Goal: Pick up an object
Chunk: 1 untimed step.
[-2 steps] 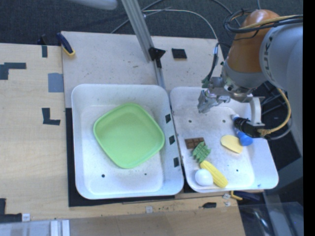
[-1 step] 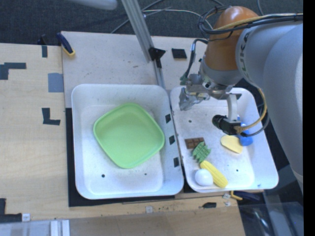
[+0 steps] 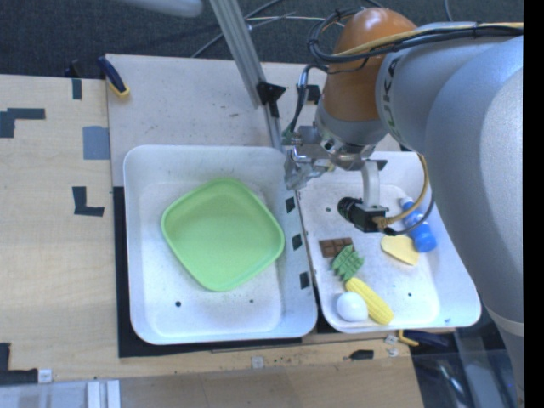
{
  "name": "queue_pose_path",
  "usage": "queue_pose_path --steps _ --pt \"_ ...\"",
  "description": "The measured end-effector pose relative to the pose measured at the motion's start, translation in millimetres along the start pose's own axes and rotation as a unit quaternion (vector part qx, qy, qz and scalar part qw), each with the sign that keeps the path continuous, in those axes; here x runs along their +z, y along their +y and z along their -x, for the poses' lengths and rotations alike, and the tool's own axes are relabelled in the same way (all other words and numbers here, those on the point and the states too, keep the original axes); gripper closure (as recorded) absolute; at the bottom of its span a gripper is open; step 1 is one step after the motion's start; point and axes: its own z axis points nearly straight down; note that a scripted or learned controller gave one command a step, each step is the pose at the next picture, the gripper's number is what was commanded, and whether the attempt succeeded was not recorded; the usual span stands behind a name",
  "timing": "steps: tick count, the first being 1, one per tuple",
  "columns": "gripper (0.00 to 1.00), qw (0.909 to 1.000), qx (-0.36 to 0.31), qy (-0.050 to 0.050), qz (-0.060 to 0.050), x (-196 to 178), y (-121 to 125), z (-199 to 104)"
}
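bench (image 3: 51, 253): pale wood, grey tape marks | floor (image 3: 127, 24): dark carpet, cables | light: even

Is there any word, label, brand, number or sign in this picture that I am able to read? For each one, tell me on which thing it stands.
No text can be read in this picture.
Green plate: plain, no print.
Left bin and right bin: plain white.
Brown block in the right bin: only a grid of squares, no letters.
Dark tape pieces on the bench: shapes, not characters.
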Motion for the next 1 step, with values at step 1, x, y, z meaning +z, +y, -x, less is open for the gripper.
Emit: queue_pose_path --steps 1 --pt "1.0 1.0 0.0 0.0 0.001 -14.9 4.9 -56.4"
